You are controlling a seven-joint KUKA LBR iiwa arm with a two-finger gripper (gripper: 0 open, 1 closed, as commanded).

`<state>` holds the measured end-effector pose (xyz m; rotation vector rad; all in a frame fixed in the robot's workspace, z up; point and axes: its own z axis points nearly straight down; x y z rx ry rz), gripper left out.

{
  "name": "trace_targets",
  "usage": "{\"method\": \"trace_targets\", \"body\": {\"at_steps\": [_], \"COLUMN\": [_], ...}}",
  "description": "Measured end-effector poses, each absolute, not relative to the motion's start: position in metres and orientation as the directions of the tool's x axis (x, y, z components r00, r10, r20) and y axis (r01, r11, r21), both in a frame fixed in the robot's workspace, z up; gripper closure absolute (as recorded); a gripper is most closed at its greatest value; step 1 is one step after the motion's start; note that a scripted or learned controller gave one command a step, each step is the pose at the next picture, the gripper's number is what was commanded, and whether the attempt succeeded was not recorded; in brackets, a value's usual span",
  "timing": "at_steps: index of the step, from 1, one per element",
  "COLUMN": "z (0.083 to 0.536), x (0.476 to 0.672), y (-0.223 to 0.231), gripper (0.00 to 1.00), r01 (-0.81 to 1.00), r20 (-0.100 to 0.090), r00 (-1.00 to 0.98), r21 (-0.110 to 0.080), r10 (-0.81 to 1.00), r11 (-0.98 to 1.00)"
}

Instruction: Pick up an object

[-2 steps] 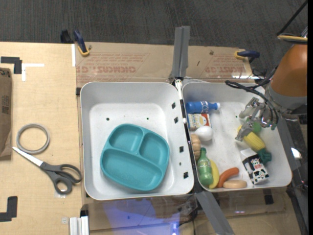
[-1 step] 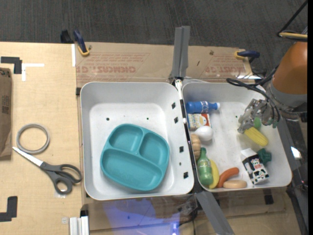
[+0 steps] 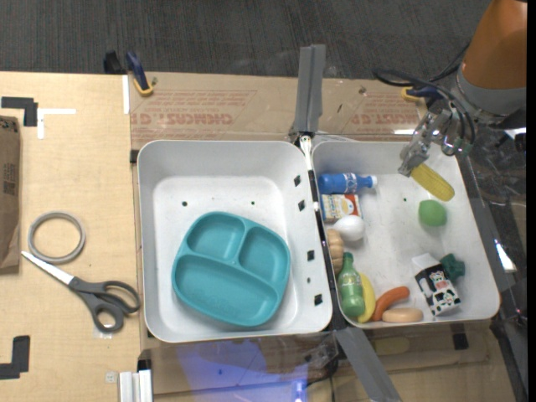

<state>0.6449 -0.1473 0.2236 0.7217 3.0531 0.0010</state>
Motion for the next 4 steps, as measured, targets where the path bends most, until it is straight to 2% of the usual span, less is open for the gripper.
{"method": "trace_targets", "body": {"at_steps": [1,2,3,4], "z": [0.094,0.095,0.092,0.103], "x": [0.609,0.609,0.599,0.600], "y": [-0.162,-0.162,-0.163,-0.164], "gripper": [1.00,0.00,0.00,1.00], "r01": [0.299,0.299,0.374,0.374], "r20": [-0.003,-0.004,-0.002,-0.007], "r00": [-0.954,-0.954,-0.927,-0.927], "r21": [0.000,0.000,0.001,0.002], "r10": [0.299,0.299,0.374,0.374], "r11": [0.954,0.954,0.927,0.928]}}
